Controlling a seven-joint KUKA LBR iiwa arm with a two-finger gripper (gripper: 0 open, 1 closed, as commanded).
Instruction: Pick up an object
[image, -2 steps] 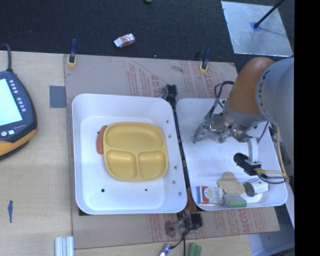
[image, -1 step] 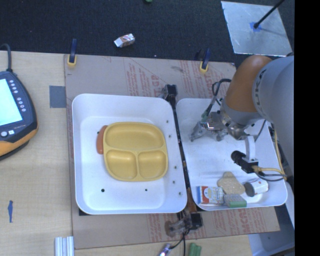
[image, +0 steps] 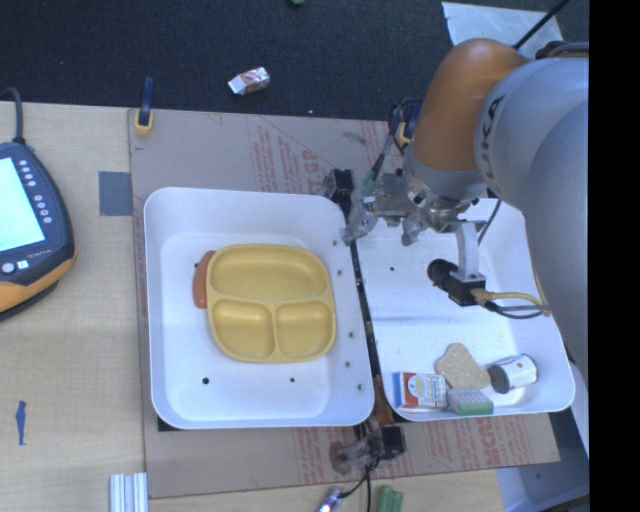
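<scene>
My gripper (image: 382, 232) hangs over the far left corner of the right bin (image: 520, 240), close to the wall between the two bins. Its two fingers stand apart with nothing between them. At the near end of that bin lie a tan cracker-shaped piece (image: 459, 365), a small white cylinder with a dark end (image: 514, 373), a small red and blue box (image: 418, 390) and a grey-green block (image: 470, 402). In the left bin (image: 165, 330) rests a yellow divided plate (image: 270, 300), with an orange thing (image: 200, 280) tucked under its left edge.
A teach pendant (image: 25, 230) lies on the bench at the far left. A crumpled wrapper (image: 250, 80) sits on the dark floor beyond the bench. A blue clamp (image: 145, 105) holds the cardboard's far left corner.
</scene>
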